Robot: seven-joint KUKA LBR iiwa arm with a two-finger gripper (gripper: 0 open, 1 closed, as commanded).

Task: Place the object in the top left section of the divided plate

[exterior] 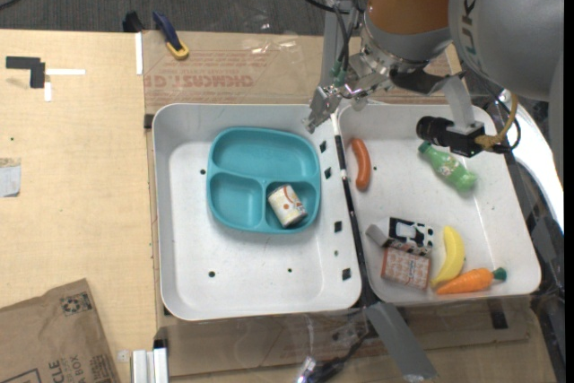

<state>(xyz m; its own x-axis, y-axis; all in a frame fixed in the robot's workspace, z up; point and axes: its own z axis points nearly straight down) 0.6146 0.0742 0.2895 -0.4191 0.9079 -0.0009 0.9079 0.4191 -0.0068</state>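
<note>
A teal divided plate [256,155] lies in the left bin [242,282]. A small white cup with a red-brown print [287,205] lies tipped on its side in the plate's lower right section. The plate's wide upper section and its lower left section hold nothing. My gripper [324,109] hangs above the back end of the divider between the two bins, just past the plate's upper right corner and apart from the cup. I see nothing held in it.
The right bin [502,193] holds a sausage [360,163], a green bottle [449,167], a banana [450,253], a carrot [466,282] and two small boxes [408,251]. A blue and yellow clamp [170,36] lies behind the left bin.
</note>
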